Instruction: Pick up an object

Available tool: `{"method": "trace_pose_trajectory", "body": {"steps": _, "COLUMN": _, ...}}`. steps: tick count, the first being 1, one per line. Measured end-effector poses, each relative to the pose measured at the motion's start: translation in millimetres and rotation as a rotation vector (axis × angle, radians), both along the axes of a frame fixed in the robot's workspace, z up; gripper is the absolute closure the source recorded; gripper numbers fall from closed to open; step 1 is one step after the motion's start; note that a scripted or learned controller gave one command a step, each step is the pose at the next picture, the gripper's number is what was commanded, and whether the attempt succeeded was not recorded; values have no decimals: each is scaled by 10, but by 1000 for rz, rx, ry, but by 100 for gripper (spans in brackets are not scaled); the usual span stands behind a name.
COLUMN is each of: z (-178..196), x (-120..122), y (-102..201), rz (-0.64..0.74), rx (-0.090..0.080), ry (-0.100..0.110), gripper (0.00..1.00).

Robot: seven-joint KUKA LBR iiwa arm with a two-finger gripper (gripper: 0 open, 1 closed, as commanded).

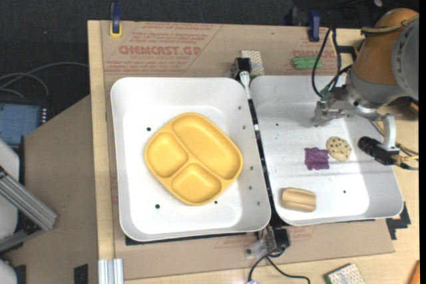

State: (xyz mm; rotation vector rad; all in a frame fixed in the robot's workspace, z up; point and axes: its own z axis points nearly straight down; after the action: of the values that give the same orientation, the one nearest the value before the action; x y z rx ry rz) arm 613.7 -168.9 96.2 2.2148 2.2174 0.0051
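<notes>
The cookie (338,148) lies in the right bin (286,163), beside a purple scrap (317,158) (touching, nearly). The gripper (327,111) hangs near, at its twelve o'clock; I cannot tell its opening, nothing seems held.

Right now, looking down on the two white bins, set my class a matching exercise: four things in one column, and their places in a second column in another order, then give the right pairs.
Things:
1. yellow divided plate
2. cookie
3. purple piece
4. tan bread roll

Places:
A. right bin, near its front edge
B. left bin, about the middle
C. right bin, just left of the cookie
D. right bin, right of the purple piece, below the gripper

Pairs: 1-B, 2-D, 3-C, 4-A
</notes>
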Motion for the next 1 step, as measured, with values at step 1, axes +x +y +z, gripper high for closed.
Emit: {"method": "trace_pose_trajectory", "body": {"steps": 1, "z": -8, "x": -3, "y": 0, "rz": 0, "rx": 0, "ry": 1, "gripper": 0}}
